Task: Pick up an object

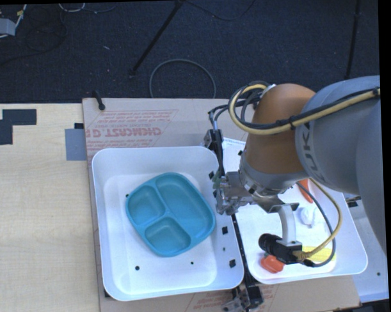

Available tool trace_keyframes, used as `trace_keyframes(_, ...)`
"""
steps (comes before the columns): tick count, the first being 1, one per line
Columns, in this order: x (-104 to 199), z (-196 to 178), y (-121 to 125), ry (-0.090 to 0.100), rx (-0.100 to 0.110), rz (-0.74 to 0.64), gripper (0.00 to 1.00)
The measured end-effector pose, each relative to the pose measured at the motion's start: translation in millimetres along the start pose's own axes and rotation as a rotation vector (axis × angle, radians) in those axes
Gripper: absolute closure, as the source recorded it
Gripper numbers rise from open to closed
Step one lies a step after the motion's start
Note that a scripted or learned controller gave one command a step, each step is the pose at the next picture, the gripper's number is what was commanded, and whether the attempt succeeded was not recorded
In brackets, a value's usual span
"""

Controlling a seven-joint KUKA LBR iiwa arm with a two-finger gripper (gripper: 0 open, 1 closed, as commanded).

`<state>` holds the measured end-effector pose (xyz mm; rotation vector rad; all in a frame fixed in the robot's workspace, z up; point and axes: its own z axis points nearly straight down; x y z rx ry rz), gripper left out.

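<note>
tool [224, 201] at frame centre, above the seam between the two bins; its opening and any hold cannot be told | blue plate [169, 214] flat in centre-left bin [113, 168] | orange piece [273, 265] in lower-right bin [354, 263]

Upside-down red print on the cardboard sheet [194, 123] perhaps reads CHEMCREST.
</note>
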<state>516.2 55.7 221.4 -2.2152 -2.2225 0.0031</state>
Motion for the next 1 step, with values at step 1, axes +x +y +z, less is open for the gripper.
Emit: trace_keyframes(1,53.4,4.3,24.9,0.000,-0.001,-0.001,1.00)
